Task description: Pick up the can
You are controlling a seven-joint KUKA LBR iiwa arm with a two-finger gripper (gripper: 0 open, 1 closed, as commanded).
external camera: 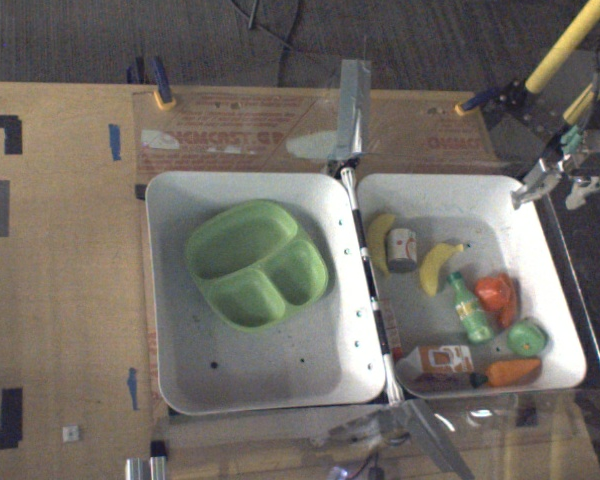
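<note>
The left bin [170, 298] holds a green divided plate [257, 277], lying tilted near its middle. The right bin [540, 238] holds everything else. The can [402, 249] is small and pale with a dark reddish label patch, lying on its side in the upper left part of the right bin. It sits between two bananas: one [379, 241] touches its left side, the other [438, 266] lies just beside it on the right. Farther from the can, toward the bin's lower right, are a green bottle [470, 309], a red piece [496, 294], a carton [438, 359], a carrot [512, 372] and a small green round thing [527, 339]. The gripper [570, 173] hangs over the bin's upper right corner, well apart from the can; I cannot tell how its jaws stand
</note>
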